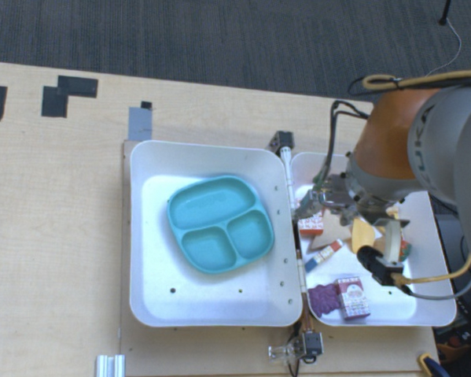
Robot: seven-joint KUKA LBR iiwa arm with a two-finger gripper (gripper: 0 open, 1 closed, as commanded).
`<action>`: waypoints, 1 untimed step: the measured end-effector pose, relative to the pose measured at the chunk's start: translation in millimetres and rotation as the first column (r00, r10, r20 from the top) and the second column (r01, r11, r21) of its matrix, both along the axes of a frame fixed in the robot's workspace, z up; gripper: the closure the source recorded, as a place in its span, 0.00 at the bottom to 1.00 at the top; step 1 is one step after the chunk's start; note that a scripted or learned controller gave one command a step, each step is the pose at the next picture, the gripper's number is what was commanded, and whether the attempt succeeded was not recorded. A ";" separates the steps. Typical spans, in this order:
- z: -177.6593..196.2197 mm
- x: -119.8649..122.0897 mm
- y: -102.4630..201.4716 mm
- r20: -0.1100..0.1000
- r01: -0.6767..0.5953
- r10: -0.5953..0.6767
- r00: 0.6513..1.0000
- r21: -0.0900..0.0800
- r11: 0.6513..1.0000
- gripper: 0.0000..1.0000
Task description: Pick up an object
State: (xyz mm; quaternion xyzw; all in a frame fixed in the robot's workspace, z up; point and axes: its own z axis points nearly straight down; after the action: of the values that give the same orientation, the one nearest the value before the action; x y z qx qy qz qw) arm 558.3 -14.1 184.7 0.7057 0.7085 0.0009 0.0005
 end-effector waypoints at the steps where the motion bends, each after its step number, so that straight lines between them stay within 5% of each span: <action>1: -67.5 -3.9 -74.6 -0.003 0.002 -0.002 1.000 -0.002 1.000 0.00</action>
State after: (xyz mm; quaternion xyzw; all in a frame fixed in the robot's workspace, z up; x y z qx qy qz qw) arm 554.3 -88.7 117.2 0.7064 0.7078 -0.0005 0.0001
